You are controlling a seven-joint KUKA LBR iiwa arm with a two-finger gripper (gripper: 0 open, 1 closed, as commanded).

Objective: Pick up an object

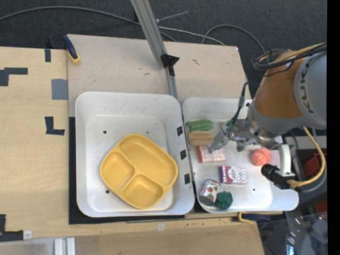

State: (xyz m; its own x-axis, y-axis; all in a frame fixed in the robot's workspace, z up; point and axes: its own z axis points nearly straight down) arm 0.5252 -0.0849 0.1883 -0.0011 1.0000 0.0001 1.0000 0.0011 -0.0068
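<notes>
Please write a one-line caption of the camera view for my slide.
Gripper hovers over small items in the right bin; yellow tray lies in the left bin.

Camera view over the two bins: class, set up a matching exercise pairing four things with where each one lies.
Things:
1. yellow tray
2. pink ball
3. green toy
4. purple carton

Places:
A. right bin, at its far left corner
B. left bin
C. right bin, by its right edge
D. right bin, near its middle, towards the front

Pairs: 1-B, 2-C, 3-A, 4-D
</notes>
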